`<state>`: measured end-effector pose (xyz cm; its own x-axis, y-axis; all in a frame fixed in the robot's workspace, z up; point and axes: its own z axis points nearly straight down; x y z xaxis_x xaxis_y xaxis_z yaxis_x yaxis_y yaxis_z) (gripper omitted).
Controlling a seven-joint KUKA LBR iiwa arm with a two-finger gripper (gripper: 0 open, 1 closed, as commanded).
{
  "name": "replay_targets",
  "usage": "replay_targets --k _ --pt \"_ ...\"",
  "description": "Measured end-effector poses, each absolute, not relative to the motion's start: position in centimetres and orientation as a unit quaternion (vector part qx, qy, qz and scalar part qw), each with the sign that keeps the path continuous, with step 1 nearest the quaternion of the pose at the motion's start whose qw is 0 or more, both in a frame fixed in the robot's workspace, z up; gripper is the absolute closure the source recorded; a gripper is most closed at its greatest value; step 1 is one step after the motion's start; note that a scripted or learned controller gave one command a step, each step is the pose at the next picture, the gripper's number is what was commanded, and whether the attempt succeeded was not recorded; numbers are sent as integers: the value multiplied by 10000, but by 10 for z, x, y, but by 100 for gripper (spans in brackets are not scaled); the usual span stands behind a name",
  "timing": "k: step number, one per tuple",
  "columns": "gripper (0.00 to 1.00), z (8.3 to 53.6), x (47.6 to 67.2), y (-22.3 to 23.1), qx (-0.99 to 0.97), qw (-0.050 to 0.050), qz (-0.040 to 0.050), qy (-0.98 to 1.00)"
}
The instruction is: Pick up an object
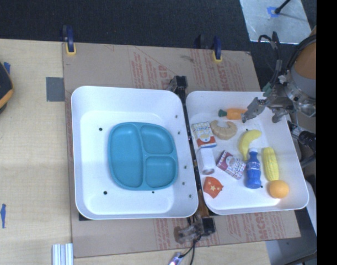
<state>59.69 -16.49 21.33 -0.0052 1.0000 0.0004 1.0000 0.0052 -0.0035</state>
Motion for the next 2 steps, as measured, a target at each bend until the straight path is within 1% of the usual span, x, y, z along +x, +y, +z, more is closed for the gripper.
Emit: replay_targets --k 1,2 --pt "0 111 579 -185 -7053 18 20 -7089" --pt "0 92 566 -150 -7051 15 15 -7091"
